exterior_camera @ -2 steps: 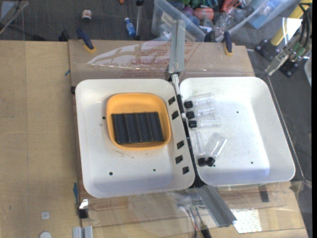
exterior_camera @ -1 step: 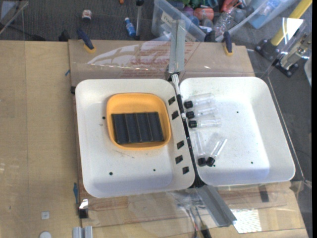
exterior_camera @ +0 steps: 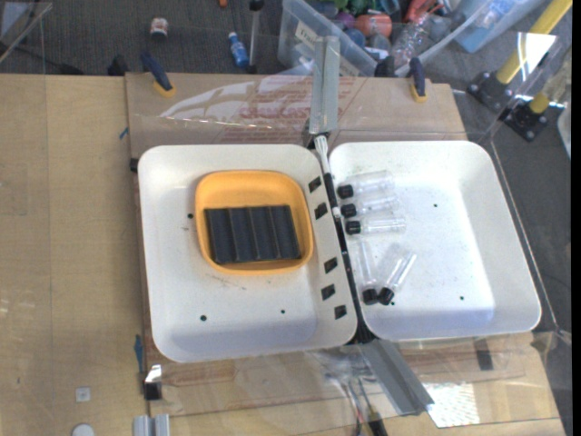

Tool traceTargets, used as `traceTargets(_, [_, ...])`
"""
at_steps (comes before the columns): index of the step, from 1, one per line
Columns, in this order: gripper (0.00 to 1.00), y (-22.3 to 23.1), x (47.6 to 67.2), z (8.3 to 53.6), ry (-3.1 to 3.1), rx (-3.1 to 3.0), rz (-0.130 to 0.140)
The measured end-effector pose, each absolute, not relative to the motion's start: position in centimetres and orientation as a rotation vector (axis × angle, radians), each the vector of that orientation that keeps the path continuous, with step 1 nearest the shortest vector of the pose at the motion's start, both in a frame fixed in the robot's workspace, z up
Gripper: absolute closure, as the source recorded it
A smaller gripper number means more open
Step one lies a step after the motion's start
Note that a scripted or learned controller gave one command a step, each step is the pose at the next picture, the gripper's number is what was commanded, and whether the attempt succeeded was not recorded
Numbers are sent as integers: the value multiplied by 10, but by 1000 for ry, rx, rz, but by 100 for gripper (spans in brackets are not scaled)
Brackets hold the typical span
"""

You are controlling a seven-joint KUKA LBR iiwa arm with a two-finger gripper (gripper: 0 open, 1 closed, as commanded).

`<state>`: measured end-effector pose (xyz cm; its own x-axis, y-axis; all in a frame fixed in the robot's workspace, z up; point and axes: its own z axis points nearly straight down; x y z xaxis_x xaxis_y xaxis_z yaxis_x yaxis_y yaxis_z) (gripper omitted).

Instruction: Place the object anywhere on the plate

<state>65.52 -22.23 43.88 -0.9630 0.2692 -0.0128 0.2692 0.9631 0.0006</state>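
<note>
An orange-yellow plate (exterior_camera: pixel 211 189) sits in the left white bin (exterior_camera: pixel 182 316). A black ribbed rectangular object (exterior_camera: pixel 252 232) lies flat on the plate, covering most of its middle. In the right white bin (exterior_camera: pixel 472 243), several clear plastic tubes with black caps (exterior_camera: pixel 368 205) lie near the left wall, and another clear tube (exterior_camera: pixel 388 280) lies lower down.
A metal divider post (exterior_camera: pixel 324 94) stands between the bins at the back. A clear tub of colourful toys (exterior_camera: pixel 399 7) sits beyond the bench at the top. Small black clips (exterior_camera: pixel 329 266) line the seam between the bins.
</note>
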Motion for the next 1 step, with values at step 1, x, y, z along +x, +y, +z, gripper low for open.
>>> traceTargets(1, [100,-222,647,439,3126,-201,-2])
